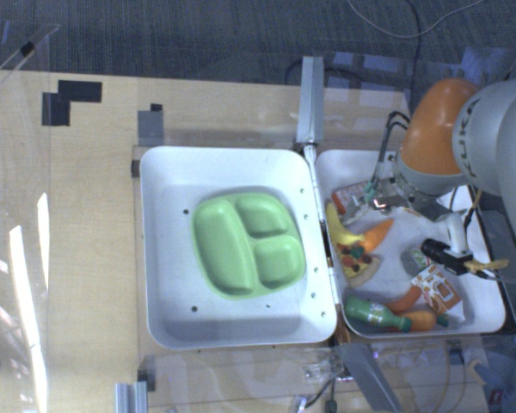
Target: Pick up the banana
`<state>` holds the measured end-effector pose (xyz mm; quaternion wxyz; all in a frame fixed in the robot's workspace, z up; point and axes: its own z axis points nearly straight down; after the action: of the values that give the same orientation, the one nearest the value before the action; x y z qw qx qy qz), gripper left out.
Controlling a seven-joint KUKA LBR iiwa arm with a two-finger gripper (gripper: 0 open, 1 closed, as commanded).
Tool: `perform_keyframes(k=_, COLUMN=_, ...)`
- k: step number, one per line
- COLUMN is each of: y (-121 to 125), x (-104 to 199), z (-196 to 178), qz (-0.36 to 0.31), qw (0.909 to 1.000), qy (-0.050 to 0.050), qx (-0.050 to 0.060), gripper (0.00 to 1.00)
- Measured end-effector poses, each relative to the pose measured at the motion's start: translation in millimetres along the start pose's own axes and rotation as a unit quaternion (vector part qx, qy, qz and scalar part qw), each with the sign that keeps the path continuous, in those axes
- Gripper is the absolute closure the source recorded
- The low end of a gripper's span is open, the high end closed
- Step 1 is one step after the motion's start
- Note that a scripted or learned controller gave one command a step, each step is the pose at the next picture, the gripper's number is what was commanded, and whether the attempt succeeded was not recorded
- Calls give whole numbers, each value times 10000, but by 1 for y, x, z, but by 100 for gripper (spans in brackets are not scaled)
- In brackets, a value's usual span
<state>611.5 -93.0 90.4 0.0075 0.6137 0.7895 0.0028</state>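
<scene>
The yellow banana (336, 227) lies curved along the left wall of the right bin (490, 321), its lower end touching a toy pizza slice (359, 263). My gripper (359, 202) hangs low over the bin's upper left part, just right of and above the banana's upper end. An orange carrot (377, 233) lies right beside the banana, under the gripper. Nothing shows as held.
The left bin (168, 308) holds a green divided plate (248, 243). Along the right bin's front lie a green bottle (375, 314), another carrot (417, 320) and a small printed box (437, 287). A grey object (414, 257) sits mid-bin. The arm covers the bin's back right.
</scene>
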Motion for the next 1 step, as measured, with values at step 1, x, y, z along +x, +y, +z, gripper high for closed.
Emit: perform_keyframes(k=1, y=-45, x=9, z=-2, qz=-558, qw=9984, qy=-7, qx=-17, gripper=0)
